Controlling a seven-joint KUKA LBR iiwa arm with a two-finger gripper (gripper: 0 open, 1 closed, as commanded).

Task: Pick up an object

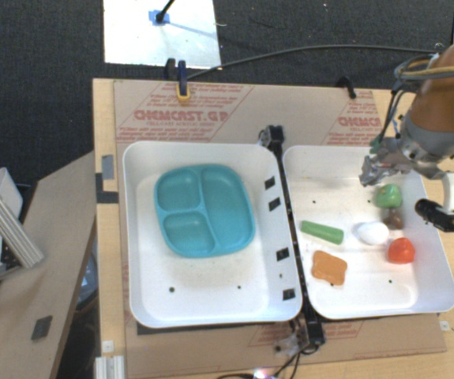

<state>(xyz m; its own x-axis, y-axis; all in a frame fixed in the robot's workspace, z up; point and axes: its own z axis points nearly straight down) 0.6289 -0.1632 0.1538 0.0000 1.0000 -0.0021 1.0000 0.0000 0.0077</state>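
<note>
we see two white bins on the bench. the left bin (144, 290) carries a teal divided plate (204, 210), lying flat near its middle, three compartments, nothing in them as far as we can tell.

the right bin (432, 290) has the loose objects. a green cylinder (322, 231) lies on its side left of centre. an orange lump (330, 267) sits just below it, near but apart. a white egg-shaped piece (372, 232) lies right of the cylinder, and a red round object (401, 250) sits just beside it, lower right. a green rounded object (388, 196) is toward the bin's upper right, with a small brown thing (395, 219) just under it, touching or nearly so; we can't tell which.

the arm comes in from the right, orange band above the wrist. the gripper (378, 170) hangs over the upper right part of the right bin, just above and left of the green rounded object. its tip is a blur of grey metal from this angle, so we can't tell how the fingers stand, and we see nothing clearly between them. all objects look to be resting on the bin floor.

a black part (436, 214) with a white bracket sticks out near the bin's right wall.
</note>
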